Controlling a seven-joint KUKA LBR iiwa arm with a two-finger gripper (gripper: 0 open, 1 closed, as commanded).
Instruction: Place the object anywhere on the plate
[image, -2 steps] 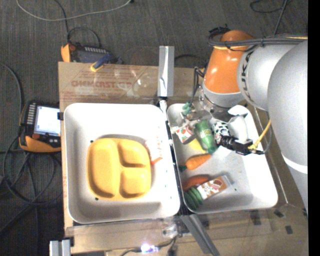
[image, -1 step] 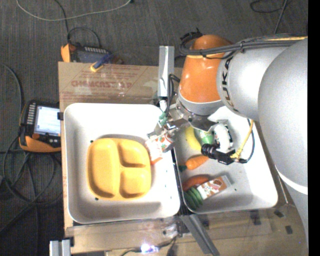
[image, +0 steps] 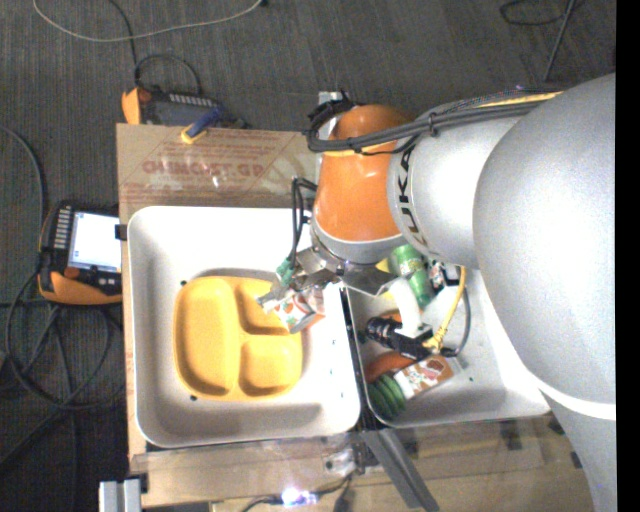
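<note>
A yellow divided plate (image: 225, 340) lies in the left white bin (image: 150, 260). My gripper (image: 292, 298) hangs over the plate's right rim, under the orange wrist band. It is shut on a small white, red and green packet (image: 298, 314), which sits between the fingertips just above the rim of the plate's right compartment. The big grey arm hides most of the right bin.
The right bin (image: 470, 400) holds a green can (image: 410, 264), a red-labelled packet (image: 428, 376) and a green item (image: 390, 396) near its front. A cardboard sheet (image: 215, 165) lies behind the left bin. A handheld screen (image: 85, 250) sits off the bench at left.
</note>
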